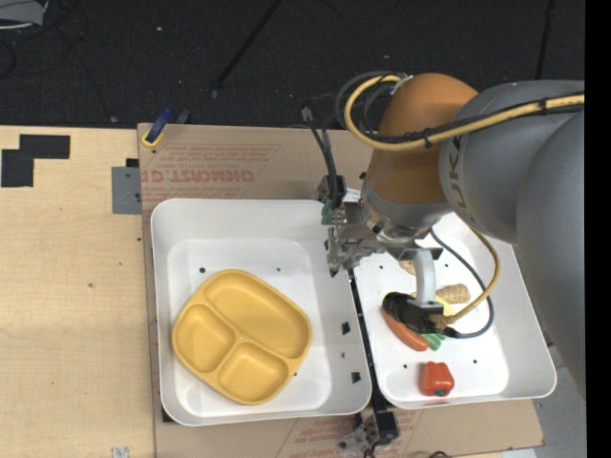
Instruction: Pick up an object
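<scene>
Two white bins here, left bin (167,256) and right bin (520,351). One yellow tray (242,335) at lower left. At lower right: one carrot (406,333), one red pepper (436,379), one pale piece (456,295).

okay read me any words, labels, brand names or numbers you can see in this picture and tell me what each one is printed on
One printed line in red runs across the cardboard sheet behind the left bin. It appears upside down and mirrored from this camera, and is too blurred to read with confidence.
More red print shows on the cardboard at the bottom edge; too small to read.
No readable text on the yellow divided plate, the bins, or the arm.
</scene>
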`<state>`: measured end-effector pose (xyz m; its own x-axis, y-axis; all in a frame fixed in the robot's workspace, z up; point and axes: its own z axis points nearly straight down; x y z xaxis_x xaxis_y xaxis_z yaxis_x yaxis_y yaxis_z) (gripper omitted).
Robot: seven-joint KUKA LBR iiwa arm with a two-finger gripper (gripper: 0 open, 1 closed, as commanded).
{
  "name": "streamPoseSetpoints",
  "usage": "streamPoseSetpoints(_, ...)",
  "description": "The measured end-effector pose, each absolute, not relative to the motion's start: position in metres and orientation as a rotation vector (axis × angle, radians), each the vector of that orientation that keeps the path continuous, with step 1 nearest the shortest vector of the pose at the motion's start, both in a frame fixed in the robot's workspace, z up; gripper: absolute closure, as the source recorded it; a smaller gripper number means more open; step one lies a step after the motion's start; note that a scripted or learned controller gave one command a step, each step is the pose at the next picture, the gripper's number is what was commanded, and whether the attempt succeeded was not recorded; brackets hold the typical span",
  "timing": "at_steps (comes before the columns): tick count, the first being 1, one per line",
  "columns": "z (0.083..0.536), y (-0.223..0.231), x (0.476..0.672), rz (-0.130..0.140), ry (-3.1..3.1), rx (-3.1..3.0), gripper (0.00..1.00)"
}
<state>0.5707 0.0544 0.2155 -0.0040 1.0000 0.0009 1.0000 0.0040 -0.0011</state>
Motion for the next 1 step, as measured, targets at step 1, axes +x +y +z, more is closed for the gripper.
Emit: streamPoseSetpoints(1,0.2162,0.1001,0.5594,0.001,-2.224,-2.217,1.0)
